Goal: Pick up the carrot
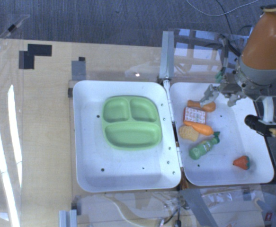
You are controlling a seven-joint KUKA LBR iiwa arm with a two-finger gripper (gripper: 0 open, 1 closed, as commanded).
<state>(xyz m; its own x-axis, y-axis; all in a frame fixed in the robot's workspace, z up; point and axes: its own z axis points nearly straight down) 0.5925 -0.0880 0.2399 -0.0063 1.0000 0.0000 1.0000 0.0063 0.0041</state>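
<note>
The carrot (200,127) lies in the right bin (256,176), small, orange and tapered, pointing toward the bin's outer side. It is packed in: a red-and-white box (194,115) touches it above, a tan spongy piece (188,133) sits just beside it on the left, and a green bottle (203,147) lies right below. The gripper (221,96) hangs over the bin's far end with its fingers spread and nothing between them, near an orange piece (201,106). To my eye it should come down over the carrot's free right tip, jaws across the narrow body, clear of the box and bottle. A strawberry (241,162) sits well apart.
</note>
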